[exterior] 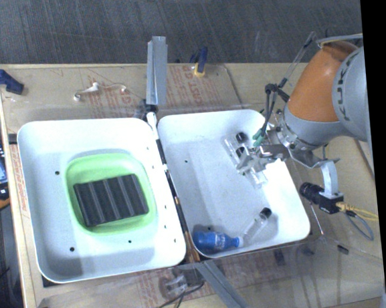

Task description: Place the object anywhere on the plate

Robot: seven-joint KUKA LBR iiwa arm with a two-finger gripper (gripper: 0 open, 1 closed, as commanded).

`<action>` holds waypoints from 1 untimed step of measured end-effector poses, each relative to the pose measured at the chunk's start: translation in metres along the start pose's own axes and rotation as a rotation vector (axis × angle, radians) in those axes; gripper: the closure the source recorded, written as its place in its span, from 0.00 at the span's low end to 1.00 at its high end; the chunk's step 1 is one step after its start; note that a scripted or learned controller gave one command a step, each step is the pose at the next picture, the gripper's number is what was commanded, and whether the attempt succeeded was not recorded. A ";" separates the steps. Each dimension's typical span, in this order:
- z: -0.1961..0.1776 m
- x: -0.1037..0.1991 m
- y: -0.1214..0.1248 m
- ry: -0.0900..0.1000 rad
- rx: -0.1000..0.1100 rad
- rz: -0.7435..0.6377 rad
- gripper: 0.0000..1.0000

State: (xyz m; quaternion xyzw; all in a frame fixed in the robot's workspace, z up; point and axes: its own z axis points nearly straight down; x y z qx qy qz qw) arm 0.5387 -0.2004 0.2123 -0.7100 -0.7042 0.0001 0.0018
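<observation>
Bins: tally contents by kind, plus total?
Green plate (left bin): 1
Dark ridged block on the plate: 1
Blue object (right bin): 1
Clear bottle with dark cap (right bin): 1
Total: 4

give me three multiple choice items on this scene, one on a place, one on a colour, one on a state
1. Where does the blue bottle lie?
A. left bin, on the plate
B. right bin, near corner
C. on the bench outside the bins

2. What colour is the plate?
A. green
B. red
C. yellow

3. What does the plate carry?
A. the blue bottle
B. a dark ridged insert
C. the tool

Key: 1 B, the bottle rests against the right bin's near wall. 2 A, its rim is light green. 3 B, the insert sits at its centre; the tool hangs over the right bin.
</observation>
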 end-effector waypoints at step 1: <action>0.000 0.000 0.000 0.000 0.000 0.000 0.00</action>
